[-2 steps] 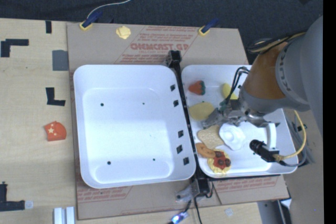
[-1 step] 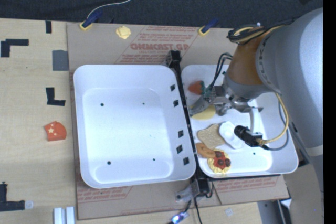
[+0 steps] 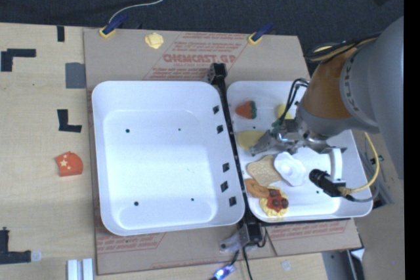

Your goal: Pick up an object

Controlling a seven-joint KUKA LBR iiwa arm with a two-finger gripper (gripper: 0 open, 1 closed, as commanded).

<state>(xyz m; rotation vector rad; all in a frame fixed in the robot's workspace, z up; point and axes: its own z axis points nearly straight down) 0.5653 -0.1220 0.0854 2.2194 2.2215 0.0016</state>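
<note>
Camera view: end effector among toy food.

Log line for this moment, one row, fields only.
arm: over right white bin | tool: low among toy food, near pale yellow round piece | left white bin: bare floor | grasp: not confirmed

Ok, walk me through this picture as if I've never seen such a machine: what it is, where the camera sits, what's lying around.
One camera looks down at a slant on a bench. The grey arm with an orange band is a robot reaching in from the right. Its gripper hangs over the right white bin, among toy food: a strawberry, a bread slice, a pizza slice and a white piece. I cannot tell whether it holds anything. The left white bin sits beside it. A red piece and a yellow one lie outside the bins.
</note>
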